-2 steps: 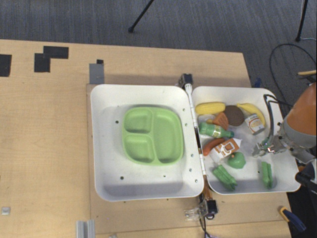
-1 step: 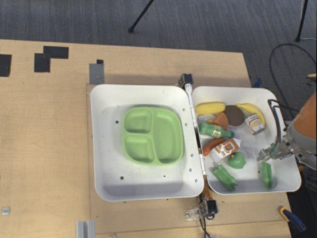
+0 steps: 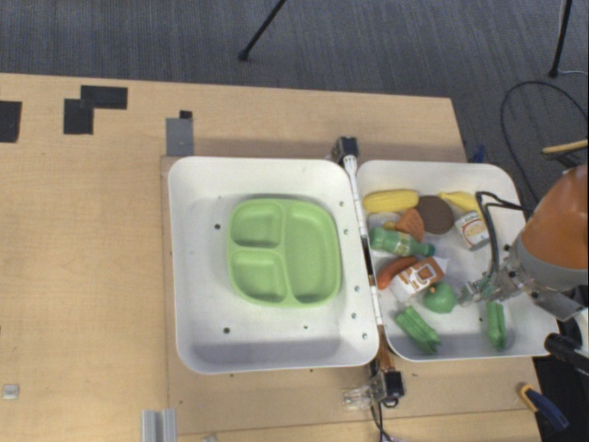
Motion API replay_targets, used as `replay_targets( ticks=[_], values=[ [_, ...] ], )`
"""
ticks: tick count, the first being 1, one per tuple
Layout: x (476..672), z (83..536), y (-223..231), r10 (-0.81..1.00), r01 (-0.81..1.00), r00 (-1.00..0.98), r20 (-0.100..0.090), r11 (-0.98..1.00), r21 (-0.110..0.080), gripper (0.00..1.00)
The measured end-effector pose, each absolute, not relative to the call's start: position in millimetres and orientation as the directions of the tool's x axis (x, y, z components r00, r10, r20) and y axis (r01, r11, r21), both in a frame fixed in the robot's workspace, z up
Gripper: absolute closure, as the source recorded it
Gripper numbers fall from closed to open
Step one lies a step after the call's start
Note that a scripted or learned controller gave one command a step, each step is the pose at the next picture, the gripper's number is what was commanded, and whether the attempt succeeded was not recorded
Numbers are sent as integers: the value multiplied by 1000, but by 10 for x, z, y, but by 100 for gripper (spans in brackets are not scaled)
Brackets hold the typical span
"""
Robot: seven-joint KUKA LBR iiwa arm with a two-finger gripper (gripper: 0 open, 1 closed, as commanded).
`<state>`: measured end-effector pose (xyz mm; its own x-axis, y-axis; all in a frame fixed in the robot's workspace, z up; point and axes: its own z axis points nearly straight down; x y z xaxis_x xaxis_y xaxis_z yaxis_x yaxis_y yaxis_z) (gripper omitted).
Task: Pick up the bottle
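Note:
A small green bottle [image 3: 396, 242] with an orange end lies on its side in the right bin [image 3: 515, 343], close to that bin's left wall. My gripper [image 3: 485, 289] hangs low over the right part of the same bin, well to the right of the bottle and a little nearer the front. It stands just above a green vegetable toy [image 3: 497, 325]. The arm's orange band [image 3: 560, 228] rises behind it at the view's right edge.
The right bin also holds two yellow bananas [image 3: 391, 201], a brown round piece [image 3: 434, 215], a white jar [image 3: 472, 231], a red and white packet [image 3: 419, 274] and several green toys [image 3: 417, 330]. A green divided plate [image 3: 281, 251] sits in the left bin [image 3: 198, 339].

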<state>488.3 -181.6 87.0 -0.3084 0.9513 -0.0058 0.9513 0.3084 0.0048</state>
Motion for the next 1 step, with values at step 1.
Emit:
replay_targets(
  ticks=[1],
  values=[
    [5254,863,-1955,995,995,-102,-1,102,4,100]
  ],
)
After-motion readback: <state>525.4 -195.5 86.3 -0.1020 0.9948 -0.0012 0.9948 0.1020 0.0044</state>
